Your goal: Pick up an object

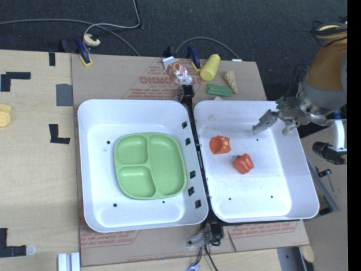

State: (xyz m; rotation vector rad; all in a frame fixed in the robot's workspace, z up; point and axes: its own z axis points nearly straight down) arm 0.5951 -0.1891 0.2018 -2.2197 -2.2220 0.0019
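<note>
Right bin (293, 168): pincer (273, 122) seemingly open, unladen.

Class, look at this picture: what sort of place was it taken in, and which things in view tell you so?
Most likely a robotics lab test bench. A grey and orange robot arm reaches over two white bins, toy peppers and a green divided plate serve as practice items, and loose cables run over the dark floor behind.

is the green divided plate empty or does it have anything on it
Empty. The green divided plate lies flat in the left bin, and all three of its compartments show bare green. Both red objects lie in the right bin.
</note>
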